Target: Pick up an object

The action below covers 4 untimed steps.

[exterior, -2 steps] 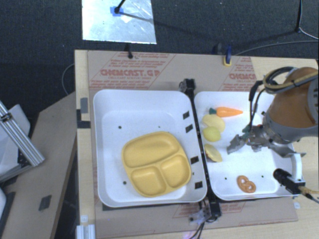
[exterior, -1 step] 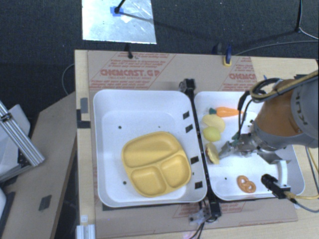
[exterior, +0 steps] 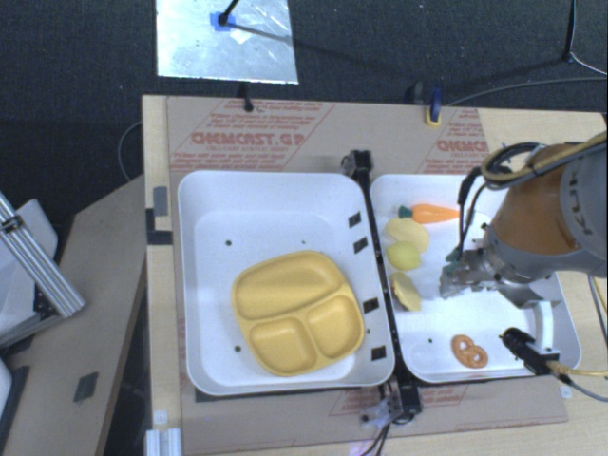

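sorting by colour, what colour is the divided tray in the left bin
Yellow divided plastic tray, camera view.

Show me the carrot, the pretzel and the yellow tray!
carrot (exterior: 435, 214), camera view, middle of its orange body.
pretzel (exterior: 468, 351), camera view, on its middle twist.
yellow tray (exterior: 285, 288), camera view, floor of its biggest compartment.

- Even overhead light, soft shadows inside the left bin (exterior: 204, 217)
- Glare on the foil sheet (exterior: 224, 27) above that bin
- Slight blur and grain throughout
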Available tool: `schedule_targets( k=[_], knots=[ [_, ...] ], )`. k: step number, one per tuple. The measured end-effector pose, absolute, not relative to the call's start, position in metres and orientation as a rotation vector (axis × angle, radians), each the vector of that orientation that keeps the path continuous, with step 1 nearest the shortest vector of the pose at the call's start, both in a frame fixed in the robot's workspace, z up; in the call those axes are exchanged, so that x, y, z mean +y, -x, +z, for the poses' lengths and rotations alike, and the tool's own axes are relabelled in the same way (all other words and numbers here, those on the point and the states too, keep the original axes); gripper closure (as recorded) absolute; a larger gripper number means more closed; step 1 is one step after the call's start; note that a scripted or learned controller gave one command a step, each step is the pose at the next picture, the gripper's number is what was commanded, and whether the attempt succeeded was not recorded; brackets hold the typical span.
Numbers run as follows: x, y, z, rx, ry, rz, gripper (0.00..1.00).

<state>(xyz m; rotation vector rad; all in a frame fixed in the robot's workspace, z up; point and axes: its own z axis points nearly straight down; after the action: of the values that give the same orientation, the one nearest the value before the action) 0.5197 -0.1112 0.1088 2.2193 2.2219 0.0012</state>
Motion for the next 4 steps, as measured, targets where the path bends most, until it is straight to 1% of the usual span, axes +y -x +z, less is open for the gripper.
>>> schedule_targets(
  k=[1, 2, 3, 4],
  knots=[
    [-0.114, -0.516, 0.171, 2.222, -2.215, 0.003, 1.0],
    [-0.111, -0.51, 0.218, 2.223, -2.213, 0.006, 1.0],
    [-0.111, -0.512, 0.256, 2.223, -2.213, 0.005, 1.0],
    [-0.064, -0.518, 0.26, 2.231, -2.21, 0.004, 1.0]
  ],
)
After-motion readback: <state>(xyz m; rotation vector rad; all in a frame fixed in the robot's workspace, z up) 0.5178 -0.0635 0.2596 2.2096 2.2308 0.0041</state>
